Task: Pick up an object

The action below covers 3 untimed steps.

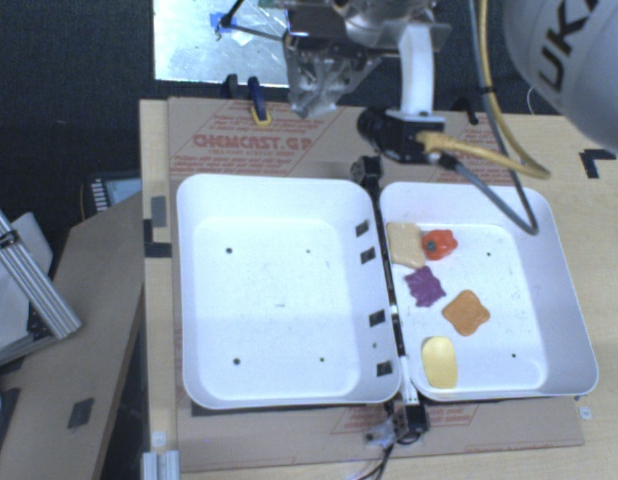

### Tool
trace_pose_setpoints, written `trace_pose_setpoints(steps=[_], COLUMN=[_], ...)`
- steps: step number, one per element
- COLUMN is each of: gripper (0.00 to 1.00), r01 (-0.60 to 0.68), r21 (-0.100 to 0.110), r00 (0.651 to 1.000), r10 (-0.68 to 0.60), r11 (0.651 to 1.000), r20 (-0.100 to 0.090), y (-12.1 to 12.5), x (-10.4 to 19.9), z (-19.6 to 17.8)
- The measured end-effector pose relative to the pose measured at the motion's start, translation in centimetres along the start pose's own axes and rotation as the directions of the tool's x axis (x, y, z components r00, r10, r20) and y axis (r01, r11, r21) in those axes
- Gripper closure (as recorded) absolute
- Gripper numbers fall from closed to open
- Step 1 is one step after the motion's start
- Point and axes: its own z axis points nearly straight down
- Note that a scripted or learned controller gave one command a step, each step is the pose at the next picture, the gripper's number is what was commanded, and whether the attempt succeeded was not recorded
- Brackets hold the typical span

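The right bin holds several small objects along its left half: a pale beige piece, a red-orange piece touching it, a purple piece, an orange piece and a yellow piece. My gripper hangs high at the top of the view, beyond the far edge of the left bin, far from all the objects. Nothing shows between its fingers.
A brown cardboard sheet lies under both bins. A yellow cable and a grey hose run over the right bin's far rim. A blue and yellow clamp sits at the board's far edge. An aluminium frame stands at the left.
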Motion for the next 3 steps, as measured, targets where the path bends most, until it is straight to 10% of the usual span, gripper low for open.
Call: trace_pose_setpoints(steps=[1,2,3], gripper=[1.00,1.00,1.00], r01=[-0.007,0.006,-0.006], r21=[0.001,0.011,-0.003], r00=[1.000,1.000,1.000], r10=[0.007,-0.006,0.006], r11=[1.000,1.000,1.000], r20=[0.001,0.002,0.000], y=[-1.4,-0.2,-4.5], x=[-8.7,-2.9,-10.0], z=[0.0,10.0,5.2])
